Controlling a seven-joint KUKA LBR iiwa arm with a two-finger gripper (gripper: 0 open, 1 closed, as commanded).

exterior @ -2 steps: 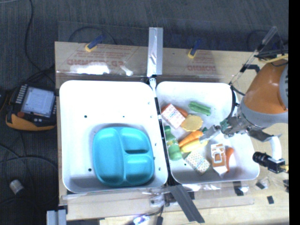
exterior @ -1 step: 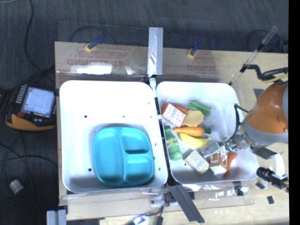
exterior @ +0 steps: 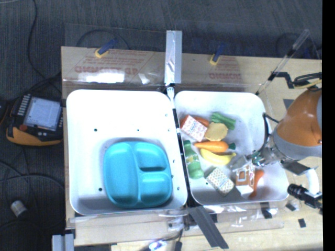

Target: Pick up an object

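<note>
The toy food pile (exterior: 217, 150) sits in the right bin (exterior: 256, 106), spread from its left wall toward centre and lower right. The gripper (exterior: 255, 160) is low at the pile's right edge, beside a small carton (exterior: 243, 175); its opening cannot be made out. Bare floor remains along the bin's upper right. The left bin (exterior: 89, 109) holds a blue tray (exterior: 137, 174), lower centre.

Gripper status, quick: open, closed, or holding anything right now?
Gripper: cannot be told. It sits low in the right bin, among the toy food near the small carton; nothing is visibly held.
</note>
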